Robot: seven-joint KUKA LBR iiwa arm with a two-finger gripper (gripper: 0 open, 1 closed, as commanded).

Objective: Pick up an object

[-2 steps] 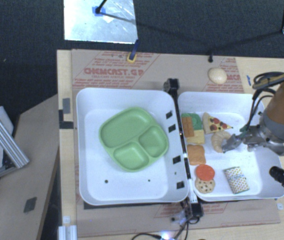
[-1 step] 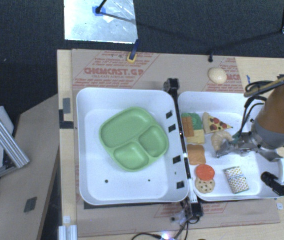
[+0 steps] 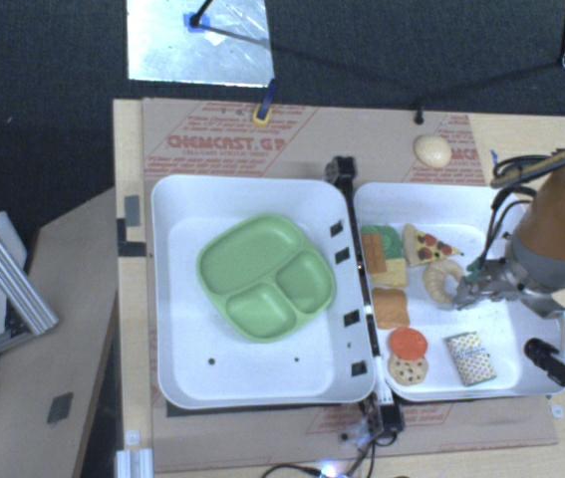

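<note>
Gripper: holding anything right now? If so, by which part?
Cannot tell. The gripper sits low in the right bin, right against the pretzel, but the view does not show the pretzel between its fingers.

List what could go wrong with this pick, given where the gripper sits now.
1. The gripper is low beside the ring-shaped pastry, and the pizza slice lies close by; closing here might nudge or catch both.
2. The toy foods crowd the left part of the right bin, so a sideways push could shove the pastry into the bread slice.
3. A ring may slip out of a two-finger pinch.
</note>
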